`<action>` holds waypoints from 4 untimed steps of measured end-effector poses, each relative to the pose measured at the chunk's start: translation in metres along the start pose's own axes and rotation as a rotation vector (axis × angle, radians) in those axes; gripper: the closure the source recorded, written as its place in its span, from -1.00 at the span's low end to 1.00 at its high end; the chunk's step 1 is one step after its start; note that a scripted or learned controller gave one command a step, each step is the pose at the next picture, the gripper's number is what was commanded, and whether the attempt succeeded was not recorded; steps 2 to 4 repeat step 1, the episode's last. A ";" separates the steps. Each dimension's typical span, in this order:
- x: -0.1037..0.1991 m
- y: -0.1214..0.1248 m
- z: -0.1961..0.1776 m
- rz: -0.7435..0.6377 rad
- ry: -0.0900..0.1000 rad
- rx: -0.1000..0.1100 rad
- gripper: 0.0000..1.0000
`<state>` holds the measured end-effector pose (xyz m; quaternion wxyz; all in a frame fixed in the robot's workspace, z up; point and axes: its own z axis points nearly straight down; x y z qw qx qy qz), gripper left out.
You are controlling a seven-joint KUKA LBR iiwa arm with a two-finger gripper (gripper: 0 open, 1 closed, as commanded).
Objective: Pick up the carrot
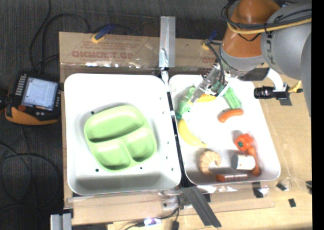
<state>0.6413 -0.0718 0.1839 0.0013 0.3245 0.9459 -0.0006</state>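
Note:
The carrot (246,142), orange with a small green bit, lies in the right part of the right bin (268,138), next to a white cylinder (244,162). My gripper (205,88) hangs over the far left part of that bin, above a yellow piece (206,98) and a green item (185,98). It is well apart from the carrot, up and to the left of it. Nothing shows between its fingers.
An orange sausage-shaped piece (230,115) and a green cucumber (233,98) lie between gripper and carrot. A banana (188,133), a round bread piece (208,159) and a thin red stick (232,177) share the bin. The left bin (76,173) holds a green divided tray (119,136).

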 end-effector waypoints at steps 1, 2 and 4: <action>-0.013 -0.004 0.000 0.061 0.002 -0.003 1.00; -0.013 -0.004 0.000 0.061 0.002 -0.003 1.00; -0.013 -0.004 0.000 0.061 0.002 -0.003 1.00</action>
